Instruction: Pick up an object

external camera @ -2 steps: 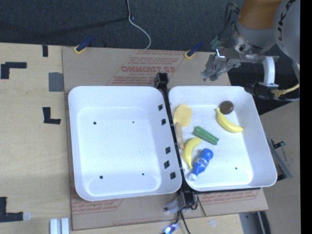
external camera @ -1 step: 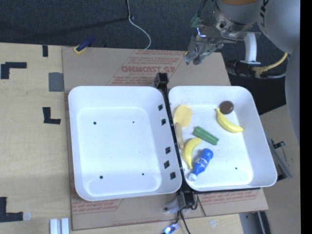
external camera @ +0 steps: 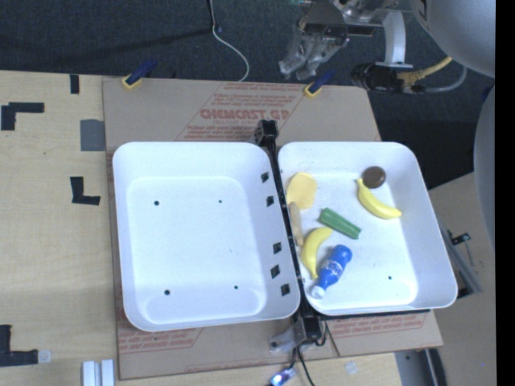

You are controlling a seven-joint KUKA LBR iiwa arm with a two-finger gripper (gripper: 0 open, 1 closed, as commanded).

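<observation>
Gripper (external camera: 304, 61) hangs high above bench, beyond far edge of right bin (external camera: 418, 215), well apart from everything; nothing between fingers, spread or pressed together cannot be told from blur. Candidates all in right bin: blue bottle (external camera: 332, 268) touching banana (external camera: 313, 249), green block (external camera: 339, 223) between, second banana (external camera: 376, 202) beside brown ball (external camera: 373, 176). Left bin (external camera: 133, 240) likely drop side. Crowding near divider makes the lone second banana the easier pick.

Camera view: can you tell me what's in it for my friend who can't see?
A robot gripper hangs above two white bins. The right bin holds two bananas, a blue bottle, a green block and a brown ball.
</observation>
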